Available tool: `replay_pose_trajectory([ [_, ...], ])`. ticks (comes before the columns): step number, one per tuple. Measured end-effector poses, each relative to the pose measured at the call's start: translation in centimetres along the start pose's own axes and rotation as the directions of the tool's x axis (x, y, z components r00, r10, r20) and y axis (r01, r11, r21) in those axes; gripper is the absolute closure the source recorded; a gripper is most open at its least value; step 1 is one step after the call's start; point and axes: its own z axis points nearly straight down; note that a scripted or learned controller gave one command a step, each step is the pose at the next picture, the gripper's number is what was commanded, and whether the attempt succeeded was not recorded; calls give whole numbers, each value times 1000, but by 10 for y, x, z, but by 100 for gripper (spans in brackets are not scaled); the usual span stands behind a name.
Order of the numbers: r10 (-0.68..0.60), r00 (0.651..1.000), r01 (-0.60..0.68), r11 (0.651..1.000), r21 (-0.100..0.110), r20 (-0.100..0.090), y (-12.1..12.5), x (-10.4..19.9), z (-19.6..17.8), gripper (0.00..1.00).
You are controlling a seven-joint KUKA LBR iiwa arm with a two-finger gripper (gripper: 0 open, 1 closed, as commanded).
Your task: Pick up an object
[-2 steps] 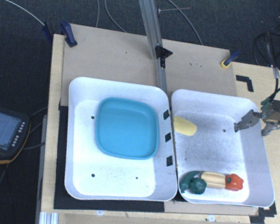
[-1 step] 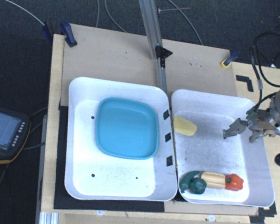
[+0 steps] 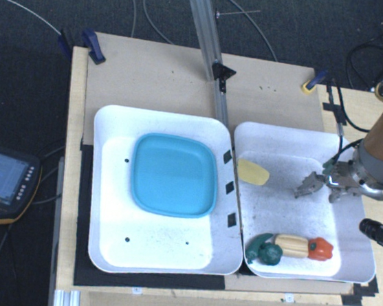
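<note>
On the wooden table (image 3: 152, 75), the right white plastic bin (image 3: 296, 148) holds a flat yellow piece (image 3: 253, 172) near its left wall and green, tan and red toy food (image 3: 291, 248) along its front. The grey arm's jaws (image 3: 319, 183) hang over the bin's middle, spread open, holding nothing. I think it is reaching; next, go down onto one thing.

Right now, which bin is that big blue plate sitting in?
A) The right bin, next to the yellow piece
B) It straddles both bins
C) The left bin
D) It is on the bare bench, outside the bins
C: the blue plate lies flat inside the left bin, while the yellow piece lies in the right bin.
</note>
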Motion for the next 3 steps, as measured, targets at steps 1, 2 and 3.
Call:
replay_pose_trajectory([
  [1,0,1000,0,1000,-1,0,-1,0,46,0],
  [2,0,1000,0,1000,-6,1,1,0,33,100],
  [3,0,1000,0,1000,-8,2,5,-2,-11,100],
])
